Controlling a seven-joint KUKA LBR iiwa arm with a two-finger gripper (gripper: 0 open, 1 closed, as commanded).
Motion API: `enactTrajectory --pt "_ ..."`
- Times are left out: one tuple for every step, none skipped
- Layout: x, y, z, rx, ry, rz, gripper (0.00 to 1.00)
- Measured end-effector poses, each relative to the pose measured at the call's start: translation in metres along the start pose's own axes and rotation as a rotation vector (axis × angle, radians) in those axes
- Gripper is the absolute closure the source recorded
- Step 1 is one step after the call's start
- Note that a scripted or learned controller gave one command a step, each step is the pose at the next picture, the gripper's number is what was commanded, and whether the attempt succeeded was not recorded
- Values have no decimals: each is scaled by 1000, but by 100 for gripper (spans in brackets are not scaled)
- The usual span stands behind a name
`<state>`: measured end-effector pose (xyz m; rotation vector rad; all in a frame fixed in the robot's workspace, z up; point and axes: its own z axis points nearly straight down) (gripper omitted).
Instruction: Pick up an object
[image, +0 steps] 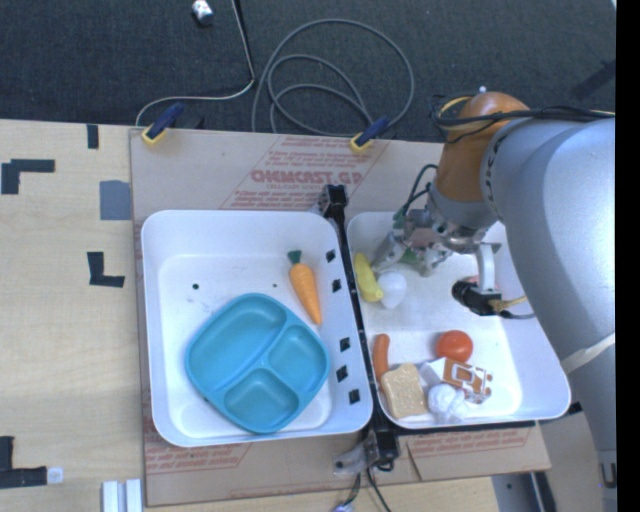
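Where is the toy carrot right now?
The carrot lies in the left bin, near its right wall, just above the blue divided plate.

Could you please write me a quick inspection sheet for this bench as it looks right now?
Surface: brown board on a wooden bench, bearing a left bin and a right bin.
Job's things, left bin: blue divided plate and toy carrot beside it.
Job's things, right bin: yellow piece, white ball, tomato, sausage, bread slice, white and orange items.
Clutter: nothing seen.
Gripper: gripper low over the right bin's far end, close to the yellow piece; grasp cannot be judged.
Cables: looped cable on the dark floor behind.
Surroundings: black tape marks on the bench.
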<state>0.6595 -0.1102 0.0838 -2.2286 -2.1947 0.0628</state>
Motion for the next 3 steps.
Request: enactTrajectory --pt "-1 0 0 1 2 -1 0" --pt "-1 0 0 1 4 -2 0" --pt "0 0 0 0 0 0 0"
